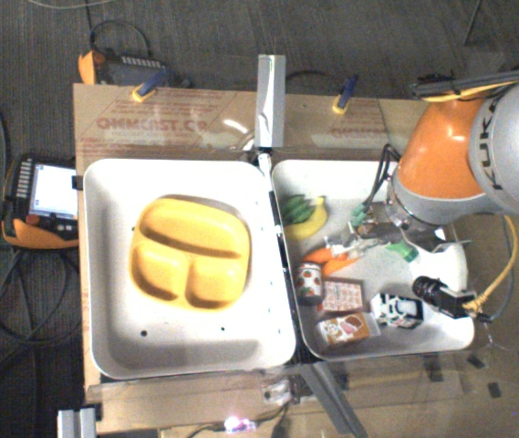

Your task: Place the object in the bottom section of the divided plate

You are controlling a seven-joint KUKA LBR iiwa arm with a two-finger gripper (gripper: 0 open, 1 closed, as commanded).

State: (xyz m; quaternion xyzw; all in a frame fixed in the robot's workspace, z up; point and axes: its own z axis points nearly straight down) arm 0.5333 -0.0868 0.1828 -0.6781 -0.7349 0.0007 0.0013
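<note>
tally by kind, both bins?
Yellow divided plate, left bin: 1
Small boxes/packets, right bin: 3 (red-white, pink-brown, orange-brown)
Fruit/veg toys: 2 (yellow-green, orange)
Black-white item: 1
Total: 7

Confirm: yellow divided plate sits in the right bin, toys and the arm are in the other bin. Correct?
Not quite. The camera view shows the yellow divided plate in the left bin, not the right. The rest holds: the toys, such as the banana, lie in the other bin, and the arm reaches over that one.
</note>
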